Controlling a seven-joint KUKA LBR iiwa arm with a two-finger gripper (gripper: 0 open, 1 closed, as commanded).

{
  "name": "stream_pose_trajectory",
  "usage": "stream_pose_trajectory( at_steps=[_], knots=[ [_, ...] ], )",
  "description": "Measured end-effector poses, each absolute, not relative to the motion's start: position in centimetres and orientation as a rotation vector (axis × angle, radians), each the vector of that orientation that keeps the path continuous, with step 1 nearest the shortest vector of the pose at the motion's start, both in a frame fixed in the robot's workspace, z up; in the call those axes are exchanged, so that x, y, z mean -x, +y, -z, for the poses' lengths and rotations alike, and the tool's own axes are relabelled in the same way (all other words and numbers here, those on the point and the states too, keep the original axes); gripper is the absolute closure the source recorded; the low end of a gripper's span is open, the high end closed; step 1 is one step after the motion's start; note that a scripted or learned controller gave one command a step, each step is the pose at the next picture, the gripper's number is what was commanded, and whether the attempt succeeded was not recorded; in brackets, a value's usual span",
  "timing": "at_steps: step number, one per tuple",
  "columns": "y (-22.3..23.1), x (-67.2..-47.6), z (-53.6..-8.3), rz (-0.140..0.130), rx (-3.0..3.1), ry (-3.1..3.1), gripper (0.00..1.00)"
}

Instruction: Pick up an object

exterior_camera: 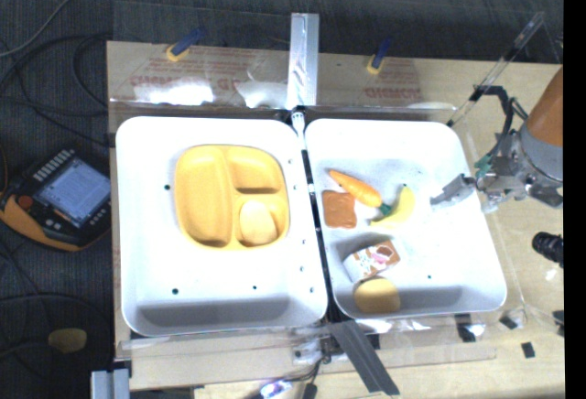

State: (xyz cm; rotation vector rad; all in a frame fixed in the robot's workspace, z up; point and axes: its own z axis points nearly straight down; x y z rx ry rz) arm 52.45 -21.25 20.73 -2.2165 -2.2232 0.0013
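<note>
The right bin (430,150) holds several toy foods. An orange carrot (355,188) lies next to a yellow banana (397,204). A brown toast slice (339,210) sits left of them. Nearer the front are a small printed carton (374,259) and a tan round bun (376,296). My gripper (455,190) hovers over the bin's right side, to the right of the banana and apart from it, with nothing seen in it. The grey arm with its orange band (549,118) comes in from the right.
The left bin (137,232) contains a yellow compartment tray (229,196). A metal divider (311,205) separates the bins. Clips and plastic sheeting lie behind the bins, and a handheld pendant (64,196) rests on the floor at left.
</note>
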Motion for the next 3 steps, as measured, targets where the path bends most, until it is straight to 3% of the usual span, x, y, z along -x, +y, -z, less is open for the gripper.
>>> stream_pose_trajectory(
  at_steps=[1, 2, 3],
  knots=[
    [-18.0, -59.1, -9.2, -0.002, 2.193, -2.254, 0.00],
    [-20.0, -57.1, -9.1, 0.014, 2.234, -2.225, 0.00],
    [-20.1, -57.1, -10.0, 0.013, 2.235, -2.227, 1.00]
  ],
)
